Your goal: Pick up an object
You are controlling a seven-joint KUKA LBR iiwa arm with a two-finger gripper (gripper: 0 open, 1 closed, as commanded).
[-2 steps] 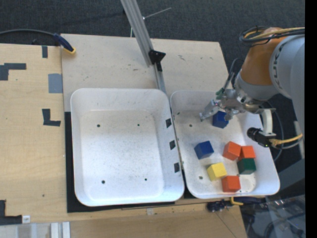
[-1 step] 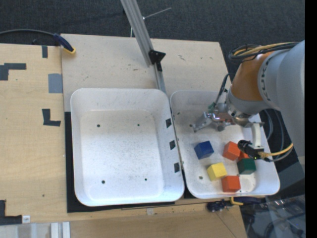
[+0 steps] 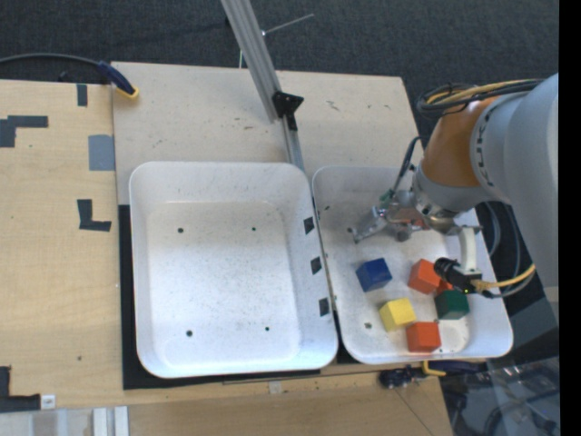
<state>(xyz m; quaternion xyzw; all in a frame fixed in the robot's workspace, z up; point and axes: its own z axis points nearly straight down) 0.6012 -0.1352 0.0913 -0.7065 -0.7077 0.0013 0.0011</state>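
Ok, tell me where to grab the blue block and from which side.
Take the blue block from straight above, fingers across its two flat opposite sides. It lies apart from the yellow block and the orange block, with bare bin floor around it, so there is likely room for the fingers on each side. It sits slightly turned, so the wrist should match.

The left bin [image 3: 218,271] offers open floor; in the right bin [image 3: 340,207], blue cube [image 3: 373,273], yellow cube [image 3: 397,313] and orange cubes [image 3: 423,335] crowd the near end.
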